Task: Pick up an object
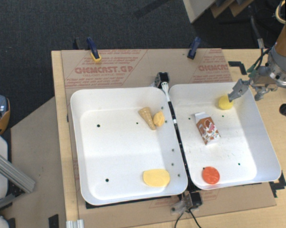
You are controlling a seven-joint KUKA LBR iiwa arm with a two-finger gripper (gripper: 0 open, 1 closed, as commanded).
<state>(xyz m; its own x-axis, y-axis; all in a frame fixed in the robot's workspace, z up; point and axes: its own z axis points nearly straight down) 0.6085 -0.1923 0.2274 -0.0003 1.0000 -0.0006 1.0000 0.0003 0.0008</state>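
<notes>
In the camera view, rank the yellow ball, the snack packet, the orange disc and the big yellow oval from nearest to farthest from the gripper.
Measured from the gripper in the camera view:
1. Yellow ball, right bin, far corner, just beside the fingers.
2. Snack packet, middle of the right bin.
3. Orange disc, right bin, near edge.
4. Big yellow oval, left bin, near edge.

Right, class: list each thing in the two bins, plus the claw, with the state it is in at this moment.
Round yellow lump: resting in right bin, claw finger beside it.
Red-and-white printed carton: lying flat, right bin.
Orange-red round disc: lying flat, right bin.
Tan cone-shaped piece: lying on its side, left bin.
Small yellow chunk: touching the cone.
Pale yellow oval: lying flat, left bin.
Claw: open, holding nothing.
</notes>
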